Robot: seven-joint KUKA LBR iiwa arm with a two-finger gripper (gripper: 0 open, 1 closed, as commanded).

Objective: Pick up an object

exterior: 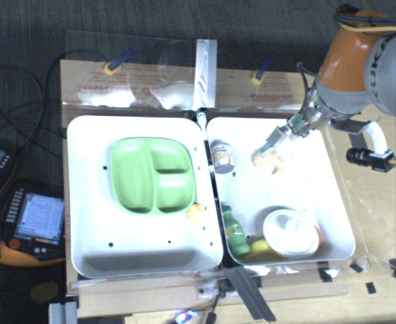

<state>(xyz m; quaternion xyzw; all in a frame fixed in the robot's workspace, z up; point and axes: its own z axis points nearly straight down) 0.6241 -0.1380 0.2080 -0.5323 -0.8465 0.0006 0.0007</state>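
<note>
Pick not yet done: reaching into the right bin (332, 181).

Gripper (268, 147) low over a small pale, orange-tinged object (266, 158) lying on the bin floor, just beside or touching it. Opening too small and blurred to judge; nothing seen lifted. Left to do: closing on it and raising it.

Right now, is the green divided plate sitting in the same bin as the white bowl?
No. The green divided plate lies in the left bin, while the white bowl sits in the right bin.
</note>
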